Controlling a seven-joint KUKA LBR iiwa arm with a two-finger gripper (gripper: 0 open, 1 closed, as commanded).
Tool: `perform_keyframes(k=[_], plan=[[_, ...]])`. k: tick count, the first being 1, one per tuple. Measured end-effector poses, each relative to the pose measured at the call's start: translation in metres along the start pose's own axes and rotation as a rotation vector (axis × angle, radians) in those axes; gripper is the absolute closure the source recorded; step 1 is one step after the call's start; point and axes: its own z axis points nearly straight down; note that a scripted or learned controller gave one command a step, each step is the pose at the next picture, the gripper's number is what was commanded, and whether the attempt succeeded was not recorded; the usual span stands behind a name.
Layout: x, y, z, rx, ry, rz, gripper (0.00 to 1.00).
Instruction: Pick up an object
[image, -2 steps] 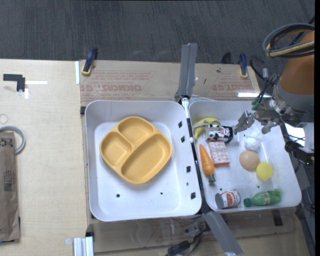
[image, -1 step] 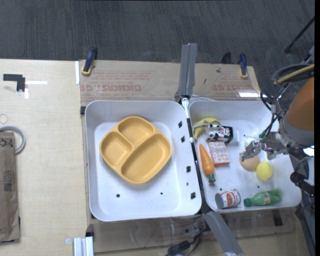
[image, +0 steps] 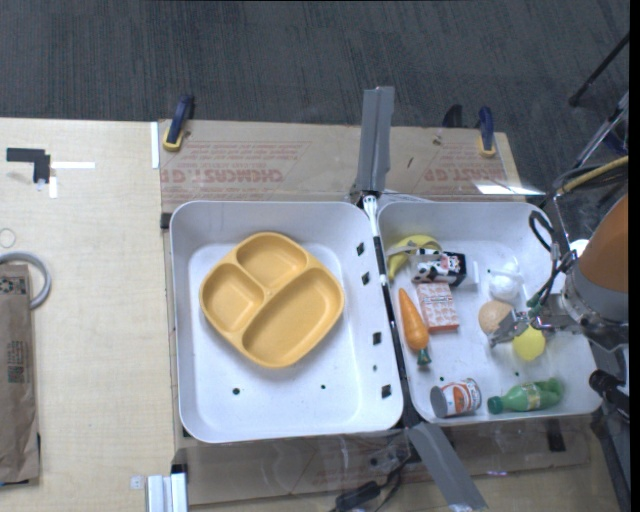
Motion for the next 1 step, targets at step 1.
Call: perform_keyframes(k=[1], plan=[[-0.0015, 0.0001, -0.0092, -0.001, -0.003, 0.005, 1.0]])
